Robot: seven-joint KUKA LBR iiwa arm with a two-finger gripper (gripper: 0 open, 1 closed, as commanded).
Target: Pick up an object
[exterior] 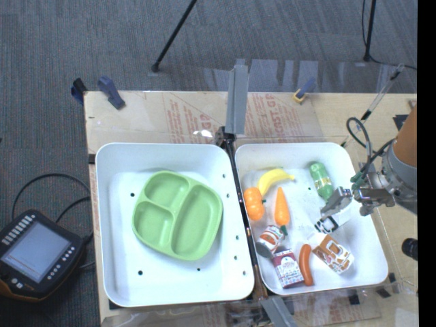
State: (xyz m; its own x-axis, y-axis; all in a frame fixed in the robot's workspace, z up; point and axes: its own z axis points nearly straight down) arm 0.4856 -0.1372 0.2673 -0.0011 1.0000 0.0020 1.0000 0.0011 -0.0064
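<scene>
Gripper (335, 211), fingers apart w/ nothing between, hangs over the right bin (363, 182) btwn bottle (319, 177) & carton (333, 253), so it could close on air.

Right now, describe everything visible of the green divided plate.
The green divided plate is pale green, plastic-looking, with rounded corners and three compartments: two smaller on its left side, one larger on the right. It lies flat and turned at an angle in the left white bin, resting on the floor and holding nothing.

Glossy white plastic bins (109, 182) hold a matt green plastic tray (178, 214) on a wooden bench (163, 111).
</scene>
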